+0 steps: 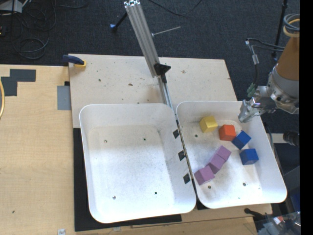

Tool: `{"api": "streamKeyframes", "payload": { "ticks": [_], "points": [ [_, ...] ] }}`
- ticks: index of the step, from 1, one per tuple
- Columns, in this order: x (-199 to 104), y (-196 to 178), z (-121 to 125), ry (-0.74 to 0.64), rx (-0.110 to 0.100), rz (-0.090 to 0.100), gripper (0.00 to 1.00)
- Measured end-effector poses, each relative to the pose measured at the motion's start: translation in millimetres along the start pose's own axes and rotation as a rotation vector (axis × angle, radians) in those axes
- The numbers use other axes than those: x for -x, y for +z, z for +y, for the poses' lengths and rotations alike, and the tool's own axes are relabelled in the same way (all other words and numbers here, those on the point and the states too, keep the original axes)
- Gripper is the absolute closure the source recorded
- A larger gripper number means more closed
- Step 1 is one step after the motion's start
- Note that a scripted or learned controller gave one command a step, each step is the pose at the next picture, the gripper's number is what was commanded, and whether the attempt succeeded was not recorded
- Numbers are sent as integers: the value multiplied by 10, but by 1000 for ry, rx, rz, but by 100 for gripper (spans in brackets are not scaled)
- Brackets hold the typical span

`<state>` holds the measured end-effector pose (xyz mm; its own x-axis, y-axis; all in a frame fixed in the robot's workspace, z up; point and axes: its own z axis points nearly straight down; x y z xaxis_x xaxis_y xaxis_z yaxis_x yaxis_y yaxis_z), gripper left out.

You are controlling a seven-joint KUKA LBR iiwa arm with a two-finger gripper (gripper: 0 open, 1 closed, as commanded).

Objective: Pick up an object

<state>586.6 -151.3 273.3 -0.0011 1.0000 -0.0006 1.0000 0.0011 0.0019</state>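
Five small blocks lie in the right-hand shallow white plastic bin (274, 192) as the grey arm's metal end effector (247, 110) hangs over that bin's upper right rim. Nothing sits in its grip, and whether it stands apart or together cannot be told from this slanted overhead view. Closest to it, just below and slightly to its left, rests a small orange-red cube (227, 132), touching or nearly touching a dark blue cube (241, 140). A second blue cube (249, 156) lies further below, a yellow cube (208, 124) off to the left, and a long purple block (212, 166) lies farthest, slanting toward the bin's lower left. The left-hand white bin (93, 190) on the light wooden desk (34, 146) sits well away from the end effector. By appearances, the pick is at the approach stage, with no object yet chosen or lifted. The next move likely calls for centring over one block, then descending squarely, since the tight orange-and-blue pair leaves little room.
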Motion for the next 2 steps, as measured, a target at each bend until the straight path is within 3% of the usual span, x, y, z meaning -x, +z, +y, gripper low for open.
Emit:
{"api": "streamKeyframes", "payload": {
  "ticks": [2],
  "points": [
    [-1033,145,-146,-4,-5,3,100]
  ]
}}
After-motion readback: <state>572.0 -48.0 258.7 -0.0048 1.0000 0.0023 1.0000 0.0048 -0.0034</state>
